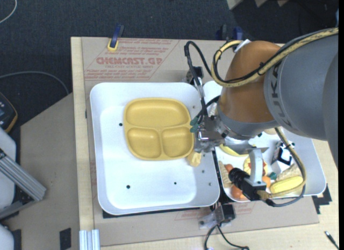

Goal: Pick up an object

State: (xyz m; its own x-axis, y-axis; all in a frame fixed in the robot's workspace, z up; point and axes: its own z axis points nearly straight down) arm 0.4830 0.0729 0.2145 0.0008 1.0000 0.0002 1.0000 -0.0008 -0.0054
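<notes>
A yellow plate (158, 128) with three compartments lies in the left white bin (115, 190), toward its back. My gripper (201, 136) reaches down at the right wall of that bin, just off the plate's right edge. A small pale yellow piece (194, 159) sits directly below the gripper, by the plate's front right corner. Whether it is between the fingers is hidden by the wrist. The right bin (317, 181) holds several small items, among them a yellow block (285, 184) and orange pieces (230, 168), mostly covered by the arm.
The grey arm with its orange band (247, 90) covers most of the right bin. A cardboard sheet (129, 58) with red print lies under the bins at the back. The left bin's front half is bare white floor.
</notes>
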